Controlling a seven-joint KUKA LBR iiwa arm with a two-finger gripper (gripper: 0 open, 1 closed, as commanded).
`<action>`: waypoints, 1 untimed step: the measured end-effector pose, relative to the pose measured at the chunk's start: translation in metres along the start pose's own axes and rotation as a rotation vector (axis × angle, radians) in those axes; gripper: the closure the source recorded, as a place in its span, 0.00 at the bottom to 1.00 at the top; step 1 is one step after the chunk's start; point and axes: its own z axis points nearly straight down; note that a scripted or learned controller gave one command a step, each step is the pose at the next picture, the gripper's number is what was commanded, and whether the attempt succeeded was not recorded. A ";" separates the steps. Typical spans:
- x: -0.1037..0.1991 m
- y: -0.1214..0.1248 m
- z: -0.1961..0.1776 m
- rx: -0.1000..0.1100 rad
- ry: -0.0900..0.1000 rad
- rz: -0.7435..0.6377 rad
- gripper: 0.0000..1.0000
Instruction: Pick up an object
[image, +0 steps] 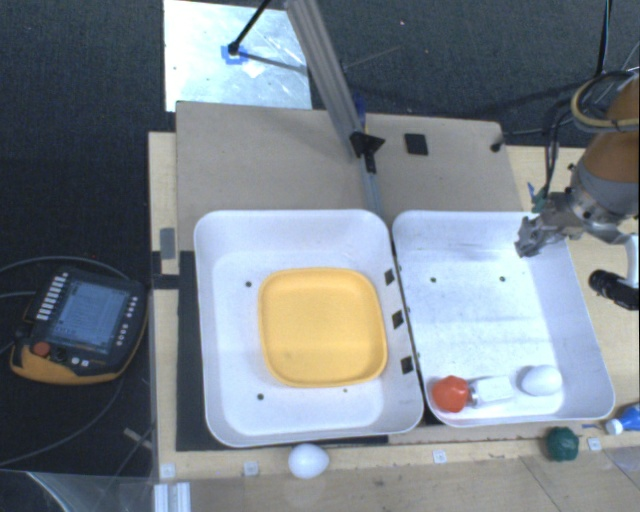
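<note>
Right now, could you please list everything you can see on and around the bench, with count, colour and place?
bins: two, white, side by side on the bench
plate: one, yellow, square, middle of the left bin
ball: one, orange-red, near left corner of the right bin
white tube-like item: one, beside the ball, right bin
egg-shaped item: one, white, near edge of the right bin
second egg-shaped item: one, white, on the bench in front of the left bin
round item: one, dark green, on the bench near the right bin's near right corner
pendant: one, grey and orange, left of the bench
arm: one, grey with orange band, right side
hand: one, dark, over the right bin's far right corner
</note>
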 end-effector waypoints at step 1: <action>0.010 -0.001 -0.054 -0.001 0.000 -0.001 1.00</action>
